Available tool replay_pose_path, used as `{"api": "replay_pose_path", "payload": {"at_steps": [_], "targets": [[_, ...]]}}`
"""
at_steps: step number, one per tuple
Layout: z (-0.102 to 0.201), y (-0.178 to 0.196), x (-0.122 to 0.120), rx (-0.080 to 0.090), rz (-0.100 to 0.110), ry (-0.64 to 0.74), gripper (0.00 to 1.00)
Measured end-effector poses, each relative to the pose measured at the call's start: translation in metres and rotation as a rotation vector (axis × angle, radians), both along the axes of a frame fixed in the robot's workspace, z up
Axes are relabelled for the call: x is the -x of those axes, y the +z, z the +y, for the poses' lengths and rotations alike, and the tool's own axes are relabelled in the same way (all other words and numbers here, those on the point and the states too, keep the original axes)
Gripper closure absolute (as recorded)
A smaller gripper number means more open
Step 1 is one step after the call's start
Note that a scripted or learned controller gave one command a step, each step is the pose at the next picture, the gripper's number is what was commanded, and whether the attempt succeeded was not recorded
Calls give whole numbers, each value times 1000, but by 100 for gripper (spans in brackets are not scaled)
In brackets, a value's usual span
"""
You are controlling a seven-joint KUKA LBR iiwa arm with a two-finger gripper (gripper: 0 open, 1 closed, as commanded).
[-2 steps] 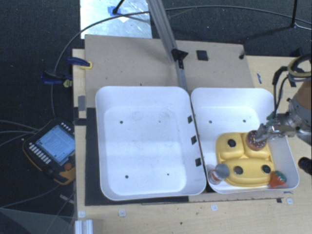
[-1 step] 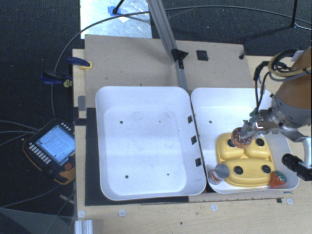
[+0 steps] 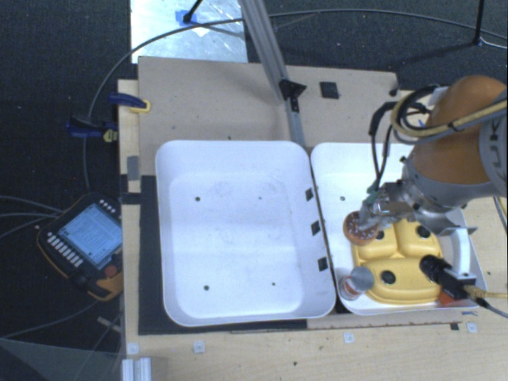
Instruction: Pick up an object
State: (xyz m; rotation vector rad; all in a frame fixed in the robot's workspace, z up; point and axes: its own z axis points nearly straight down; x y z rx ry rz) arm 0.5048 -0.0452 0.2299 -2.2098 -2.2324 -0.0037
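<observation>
the gripper (image 3: pixel 373 214) hung low over the right bin (image 3: pixel 340 169), at the end of the arm reaching in from the right; whether it was spread or pressed together could not be told, since the wrist hid its tip from above; nothing could be seen pinched in it. the likeliest thing to pick was the round brown disc (image 3: pixel 361 228), which lay just beside the gripper, a little below and left of it in the view, perhaps touching it; being round, it offered no long axis to line up with. the disc sat against the upper left corner of the yellow moulded piece (image 3: pixel 397 264), which took up the near part of that bin, its length running left to right; a small grey-capped thing (image 3: pixel 359 279) sat at the yellow piece's lower left, near the bin's front corner. judged from this, the coming move turned on a short shift down and left onto the disc; the yellow piece crowding the disc's right side might have hindered a clean closure.
</observation>
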Motion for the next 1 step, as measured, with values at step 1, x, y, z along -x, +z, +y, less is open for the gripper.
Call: {"api": "replay_pose_path", "payload": {"at_steps": [1], "targets": [[61,-1,-10,0,-1,2,100]]}}
